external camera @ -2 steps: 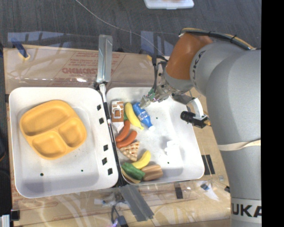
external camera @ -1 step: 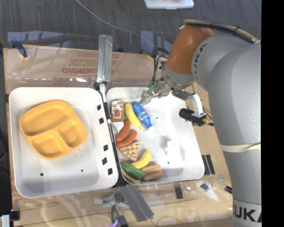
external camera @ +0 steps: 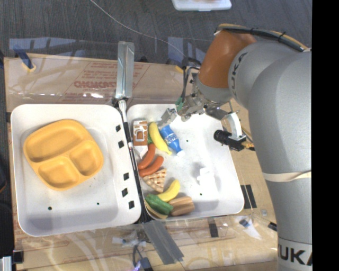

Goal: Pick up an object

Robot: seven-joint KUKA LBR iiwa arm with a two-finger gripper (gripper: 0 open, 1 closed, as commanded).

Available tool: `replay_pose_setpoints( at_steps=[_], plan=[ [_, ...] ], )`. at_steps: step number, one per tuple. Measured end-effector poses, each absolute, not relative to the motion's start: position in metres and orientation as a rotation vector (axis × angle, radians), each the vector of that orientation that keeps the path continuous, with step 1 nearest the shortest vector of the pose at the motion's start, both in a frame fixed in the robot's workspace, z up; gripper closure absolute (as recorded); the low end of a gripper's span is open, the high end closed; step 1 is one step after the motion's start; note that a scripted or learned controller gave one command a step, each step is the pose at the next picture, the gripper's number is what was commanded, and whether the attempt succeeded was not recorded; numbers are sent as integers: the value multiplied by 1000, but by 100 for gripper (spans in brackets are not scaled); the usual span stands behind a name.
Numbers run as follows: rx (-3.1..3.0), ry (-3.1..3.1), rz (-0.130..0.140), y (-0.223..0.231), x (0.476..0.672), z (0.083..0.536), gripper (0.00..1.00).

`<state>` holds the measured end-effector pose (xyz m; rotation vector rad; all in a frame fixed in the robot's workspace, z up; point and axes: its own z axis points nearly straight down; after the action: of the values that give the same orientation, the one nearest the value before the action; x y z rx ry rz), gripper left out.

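A robot claw (external camera: 177,112), finger state unclear, hovers above the right bin (external camera: 222,169) near a banana (external camera: 159,137) and blue packet (external camera: 170,138).

- I can't tell how the gripper (external camera: 177,109) fingers stand; they blur against the right bin's (external camera: 225,174) back rim.
- The arm (external camera: 275,106) hides the right bin's back right corner.
- A white object (external camera: 202,4) is cut off by the top edge.
- The label on the small brown carton (external camera: 140,132) near the right bin's left wall is too small for me to read.
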<state>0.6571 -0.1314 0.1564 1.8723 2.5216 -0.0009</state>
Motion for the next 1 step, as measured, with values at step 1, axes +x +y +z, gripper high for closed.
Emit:
replay_pose_setpoints(
  at_steps=[1],
  plan=[
    [1807, 2575, -6, -127, 637, 90, 0]
  ],
)
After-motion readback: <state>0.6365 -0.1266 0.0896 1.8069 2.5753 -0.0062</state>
